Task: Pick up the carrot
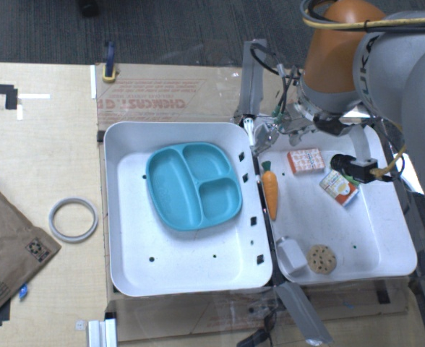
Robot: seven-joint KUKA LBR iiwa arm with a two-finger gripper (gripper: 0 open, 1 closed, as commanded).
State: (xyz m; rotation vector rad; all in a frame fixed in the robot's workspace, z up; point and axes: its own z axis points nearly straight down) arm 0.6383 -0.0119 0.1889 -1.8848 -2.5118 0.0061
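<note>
The claw [264, 132] hovers at the right bin's [386, 262] top left corner; whether it is open I cannot tell. The carrot [270, 193] lies just below, untouched, along the left wall. Approach step; next, descend over it

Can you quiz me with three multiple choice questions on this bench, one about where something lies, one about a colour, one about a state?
1. Where does the orange carrot lie?
A. on the blue plate
B. in the right white bin, along its left wall
C. on the bench outside the bins

2. What colour is the three-compartment plastic plate in the left white bin?
A. red
B. yellow
C. light blue

3. What is the carrot's state?
A. lying in the bin, apart from the gripper
B. lifted in the air
C. cut in pieces

Answers: 1 B, it hugs the divider. 2 C, plainly blue. 3 A, it rests whole on the floor.
</note>
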